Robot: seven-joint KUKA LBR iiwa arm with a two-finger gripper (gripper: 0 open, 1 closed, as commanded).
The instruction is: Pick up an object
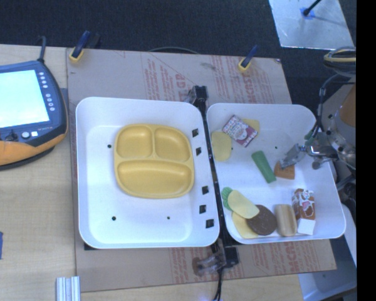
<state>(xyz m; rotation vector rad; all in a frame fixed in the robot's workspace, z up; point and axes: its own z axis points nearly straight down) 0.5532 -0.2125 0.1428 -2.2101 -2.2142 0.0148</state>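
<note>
The right bin (272,113) holds several toy food items. Among them are a red and white packet (239,130), a pale yellow piece (221,146), a green block (263,166) and a small orange-brown wedge (285,171). Along the bin's near side lie a yellow slice (242,204), a brown round cookie (262,220), a tan bread roll (284,220) and a red and white wrapped item (304,211). My gripper (295,155) reaches in low from the right edge, its tip just above and right of the orange-brown wedge.
The left bin (94,168) holds a yellow divided plate (154,160). A teach pendant (22,115) lies on the bench at the far left. Black clips (206,190) run along the wall between the two bins.
</note>
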